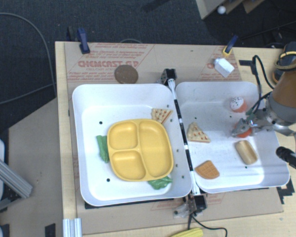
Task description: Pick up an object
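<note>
reaching in from the right, the grey arm with its orange band (288, 89) hangs over the right bin (207, 90). the gripper (242, 128) is low over the bin floor in its right half, pointing left. cannot tell how far it is open, and cannot tell if it grips anything. something small and red-orange (244, 131) shows right at the tip, unclear if it is a toy or part of the tool.

right bin contents: bread roll (246, 151) lying just below the gripper tip, close beside it but contact unclear. small white and red ball (237, 102) above the gripper, near it, apart. waffle wedge (198, 133) in the left part of the bin, well to the left of the gripper. round cookie (207, 170) near the front edge, lower left of the roll.

left bin (84, 132): yellow divided plate (139, 148) sits in the middle, three compartments, nothing seen in them. green leaf piece (103, 148) touching the plate's left side, partly under it. another green piece (160, 183) at the plate's lower right corner. second waffle piece (161, 115) just above the plate's top right, near the bin divider.

outside the bins on the cardboard bench top (108, 58): brown round disc (126, 74) behind the left bin, white block (224, 66) behind the right bin, blue clamps (82, 40) at the back edge.
</note>
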You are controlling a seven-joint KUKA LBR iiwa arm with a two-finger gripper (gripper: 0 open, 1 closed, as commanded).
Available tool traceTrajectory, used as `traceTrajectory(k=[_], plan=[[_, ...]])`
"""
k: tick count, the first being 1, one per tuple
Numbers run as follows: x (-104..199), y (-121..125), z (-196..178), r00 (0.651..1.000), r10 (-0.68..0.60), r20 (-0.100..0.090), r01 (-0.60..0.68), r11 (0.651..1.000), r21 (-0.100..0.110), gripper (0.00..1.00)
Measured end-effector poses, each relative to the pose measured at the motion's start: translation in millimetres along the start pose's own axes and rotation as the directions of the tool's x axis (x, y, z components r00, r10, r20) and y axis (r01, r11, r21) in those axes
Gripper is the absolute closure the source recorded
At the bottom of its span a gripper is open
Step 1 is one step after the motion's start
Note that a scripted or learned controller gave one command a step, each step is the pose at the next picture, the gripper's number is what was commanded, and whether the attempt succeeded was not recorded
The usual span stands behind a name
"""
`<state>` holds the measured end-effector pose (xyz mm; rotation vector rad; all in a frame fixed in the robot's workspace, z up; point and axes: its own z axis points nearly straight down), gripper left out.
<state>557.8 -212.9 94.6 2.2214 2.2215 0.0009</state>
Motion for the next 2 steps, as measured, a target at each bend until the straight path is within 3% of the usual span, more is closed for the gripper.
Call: traceTrajectory(k=[1,2], plan=[[58,11,10,1.0,-0.001,-0.001,0.001,1.0,0.002,1.0],[124,40,-91,1.0,-0.002,0.0,0.002,1.0,-0.003,1.0]])
